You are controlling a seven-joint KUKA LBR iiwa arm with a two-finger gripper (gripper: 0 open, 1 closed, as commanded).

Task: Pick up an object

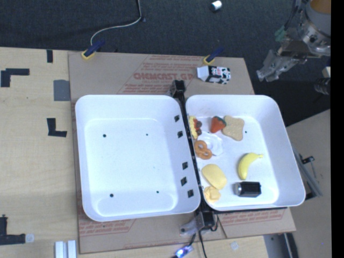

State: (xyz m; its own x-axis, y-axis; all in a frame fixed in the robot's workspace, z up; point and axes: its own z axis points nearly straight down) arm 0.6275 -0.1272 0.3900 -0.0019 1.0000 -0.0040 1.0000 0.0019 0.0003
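The counter (pixel 32 160) carries two white bins side by side. The left bin (pixel 129 160) sits bare-floored. The right bin (pixel 269 117) holds the objects: a banana (pixel 247 164), a yellow lump (pixel 213 175), a toast slice (pixel 234 127), a black block (pixel 247 188), a pretzel (pixel 203 150) and a strawberry (pixel 217 124). The gripper (pixel 267 73) hangs well apart, off beyond the right bin's far corner, holding nothing; whether it is open I cannot tell.

The grey arm sits in the upper right of the frame, orange band at the top corner, its gripper (pixel 270 69) angled down-left.
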